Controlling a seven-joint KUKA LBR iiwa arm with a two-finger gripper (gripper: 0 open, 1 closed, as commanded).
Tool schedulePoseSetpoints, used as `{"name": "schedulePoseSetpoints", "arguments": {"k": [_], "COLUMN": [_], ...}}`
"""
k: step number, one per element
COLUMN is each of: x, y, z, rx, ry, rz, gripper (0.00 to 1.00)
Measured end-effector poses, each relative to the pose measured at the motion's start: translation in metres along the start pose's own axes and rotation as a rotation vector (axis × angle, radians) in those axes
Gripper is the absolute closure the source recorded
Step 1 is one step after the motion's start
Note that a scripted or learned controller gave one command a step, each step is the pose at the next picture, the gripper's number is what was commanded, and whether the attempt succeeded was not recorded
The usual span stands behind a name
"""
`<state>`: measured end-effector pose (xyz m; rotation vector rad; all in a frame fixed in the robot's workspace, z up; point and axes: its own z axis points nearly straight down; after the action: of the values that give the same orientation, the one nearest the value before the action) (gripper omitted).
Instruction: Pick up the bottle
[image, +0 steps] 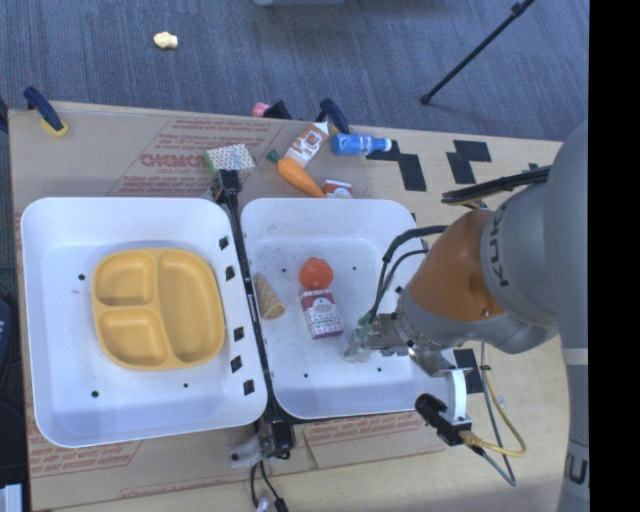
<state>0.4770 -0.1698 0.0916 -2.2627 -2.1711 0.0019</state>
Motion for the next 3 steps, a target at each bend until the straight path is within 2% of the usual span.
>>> {"name": "schedulePoseSetpoints", "arguments": {"k": [1, 2, 3], "x": [-0.025, -0.015, -0.029], "y": [0.000, -0.001, 0.000], "z": [-0.105, -0.048, -0.070], "rx": [-0.004, 0.000, -0.003], "ry": [-0.003, -0.001, -0.002], "rz": [-0.069, 0.068, 0.286], "gripper": [1.00, 1.00, 1.00]}}
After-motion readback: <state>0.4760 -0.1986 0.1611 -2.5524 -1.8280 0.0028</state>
